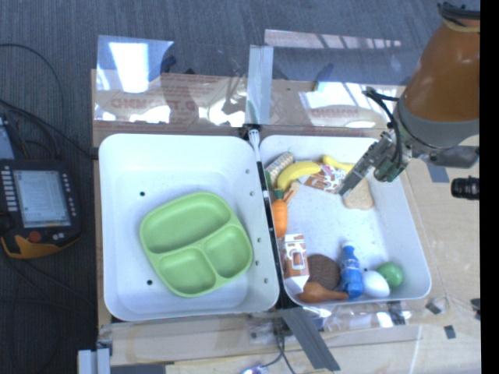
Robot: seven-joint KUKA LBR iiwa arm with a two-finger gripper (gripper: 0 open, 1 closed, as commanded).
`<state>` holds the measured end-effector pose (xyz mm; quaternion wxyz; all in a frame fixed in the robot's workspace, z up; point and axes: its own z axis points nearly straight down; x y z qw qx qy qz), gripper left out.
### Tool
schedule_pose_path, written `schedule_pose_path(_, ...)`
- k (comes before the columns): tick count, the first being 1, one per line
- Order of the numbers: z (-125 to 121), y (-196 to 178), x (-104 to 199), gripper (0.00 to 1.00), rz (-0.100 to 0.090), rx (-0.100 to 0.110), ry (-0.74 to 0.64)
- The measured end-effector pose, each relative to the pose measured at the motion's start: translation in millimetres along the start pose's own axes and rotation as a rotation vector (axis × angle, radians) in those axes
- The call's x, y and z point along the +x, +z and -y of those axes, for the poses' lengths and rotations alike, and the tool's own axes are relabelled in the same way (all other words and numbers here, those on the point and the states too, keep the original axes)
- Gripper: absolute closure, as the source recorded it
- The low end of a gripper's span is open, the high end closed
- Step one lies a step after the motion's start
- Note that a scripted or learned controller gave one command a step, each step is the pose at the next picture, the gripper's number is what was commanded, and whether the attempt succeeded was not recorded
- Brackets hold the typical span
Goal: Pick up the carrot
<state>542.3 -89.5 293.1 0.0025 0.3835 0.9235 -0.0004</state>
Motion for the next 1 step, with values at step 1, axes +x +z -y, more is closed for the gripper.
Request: schedule_pose_path(1, -9.2, 88.1, 58.9, 1.0, -0.01, 0.006, -0.078)
